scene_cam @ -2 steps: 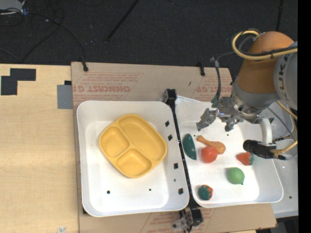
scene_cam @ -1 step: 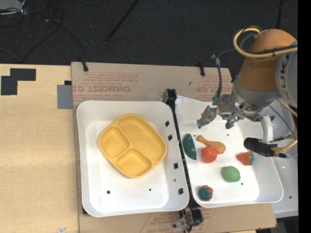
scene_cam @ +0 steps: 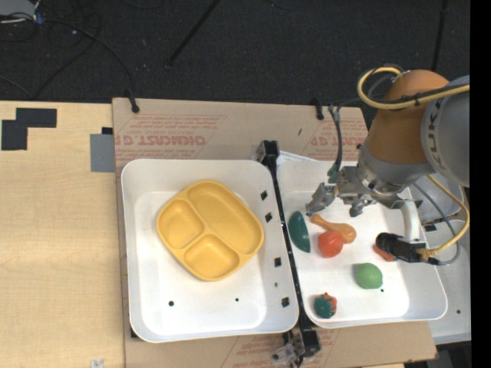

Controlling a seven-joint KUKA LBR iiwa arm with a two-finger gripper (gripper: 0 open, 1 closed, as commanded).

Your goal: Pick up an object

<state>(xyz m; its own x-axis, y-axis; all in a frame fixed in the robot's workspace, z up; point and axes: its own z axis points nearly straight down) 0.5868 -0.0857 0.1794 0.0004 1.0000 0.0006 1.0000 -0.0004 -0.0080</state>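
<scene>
The right bin (scene_cam: pixel 418 307) holds several small items. A dark green leaf-shaped piece (scene_cam: pixel 298 231) lies against its left wall. An orange drumstick-shaped piece (scene_cam: pixel 335 226) rests beside a red ball (scene_cam: pixel 331 244). A green lime-like ball (scene_cam: pixel 368 275) lies further right, and a small red-and-green piece (scene_cam: pixel 325 305) sits near the front wall. My gripper (scene_cam: pixel 338 203) hangs just behind the orange piece, fingers spread and open, with nothing between them.
The left bin (scene_cam: pixel 146 297) holds a yellow divided plate (scene_cam: pixel 209 228). A black divider strip (scene_cam: pixel 280 236) runs between the two bins. Cardboard lies under both bins, with a wooden bench top to the left.
</scene>
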